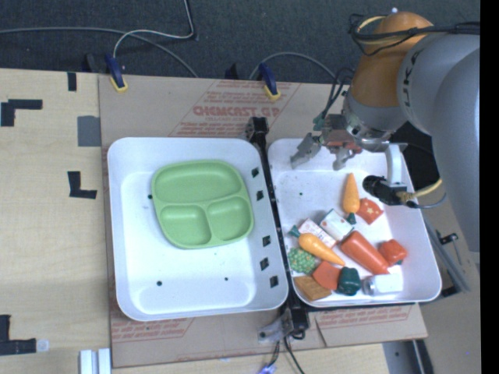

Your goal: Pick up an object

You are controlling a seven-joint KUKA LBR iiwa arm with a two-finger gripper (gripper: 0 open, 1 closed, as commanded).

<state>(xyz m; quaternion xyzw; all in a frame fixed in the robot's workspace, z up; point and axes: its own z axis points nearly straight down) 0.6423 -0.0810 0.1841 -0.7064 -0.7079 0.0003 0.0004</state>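
The gripper (322, 153) hangs over the top edge of the right bin (304, 185), fingers spread apart with nothing between them. The toy food pile (343, 252) sits toward five o'clock from it. A toy carrot (351, 194) stands out; the pieces under the pile are hard to name. The left bin (129, 232) holds a green divided plate (203, 202).

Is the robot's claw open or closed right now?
Open. The gripper hangs over the top of the right bin, its two fingers spread apart with bare bin floor between them and nothing held.
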